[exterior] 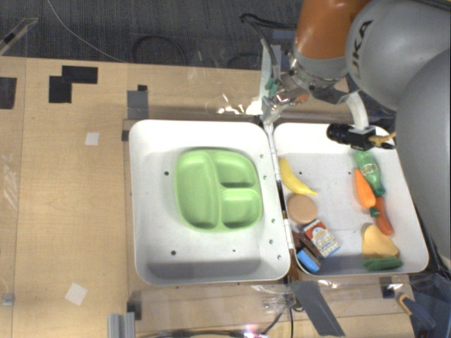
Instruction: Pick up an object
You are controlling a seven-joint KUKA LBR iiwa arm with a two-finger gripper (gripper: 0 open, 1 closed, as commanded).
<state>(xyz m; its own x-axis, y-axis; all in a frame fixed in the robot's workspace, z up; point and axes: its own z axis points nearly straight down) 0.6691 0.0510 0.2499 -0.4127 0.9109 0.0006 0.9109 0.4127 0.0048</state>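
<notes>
My gripper point(270, 103) hangs over the far rim where the two bins meet, above the divider. The right bin point(331, 153) holds several items. A yellow banana point(295, 179) lies near the divider, with a tan round disc point(303, 208) just in front of it. Nearer still are a red and white box point(323, 239) and a small blue object point(308, 260). Along the right side lie a green bottle point(370, 172), an orange carrot point(363, 189), a red-orange piece point(383, 222) and a yellow wedge point(378, 243).
A green divided plate point(217, 189) fills the middle of the left bin point(151, 189). The grey arm with its orange band point(324, 20) looms over the right bin's far right corner. Wooden bench lies to the left.
</notes>
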